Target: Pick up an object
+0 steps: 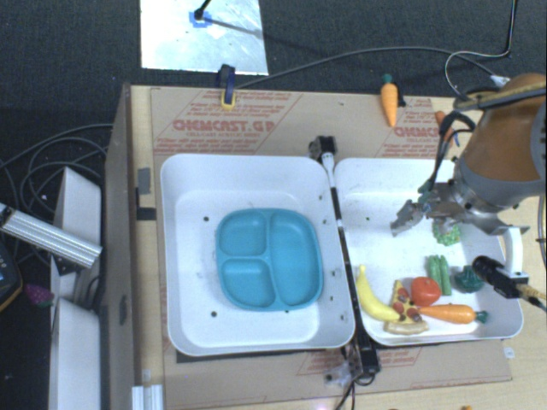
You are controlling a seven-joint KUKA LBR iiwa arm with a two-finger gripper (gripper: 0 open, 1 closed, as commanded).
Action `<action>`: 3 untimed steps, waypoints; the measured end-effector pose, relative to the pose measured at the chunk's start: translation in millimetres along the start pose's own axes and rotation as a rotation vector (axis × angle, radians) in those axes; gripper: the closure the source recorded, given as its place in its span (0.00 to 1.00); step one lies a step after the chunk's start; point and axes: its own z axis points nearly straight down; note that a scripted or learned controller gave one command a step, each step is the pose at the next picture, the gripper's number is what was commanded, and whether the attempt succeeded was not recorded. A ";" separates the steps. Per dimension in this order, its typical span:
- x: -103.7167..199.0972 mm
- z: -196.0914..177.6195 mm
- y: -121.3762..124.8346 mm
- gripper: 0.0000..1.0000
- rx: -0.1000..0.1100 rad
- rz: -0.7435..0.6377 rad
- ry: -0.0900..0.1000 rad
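End effector (425, 214) over right bin (376, 186), touching green obj (445, 231).

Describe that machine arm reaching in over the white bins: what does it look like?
The arm is bulky and rounded, with an orange-brown band above a grey wrist. Black cables loop along its side. At its tip sits a small grey metal gripper with thin fingers.
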 end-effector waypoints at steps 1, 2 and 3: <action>-52.4 -62.8 8.4 0.00 -0.004 0.002 -0.003; -100.1 13.8 49.4 0.00 0.000 0.003 -0.001; -101.0 54.7 32.7 0.00 0.000 0.002 -0.001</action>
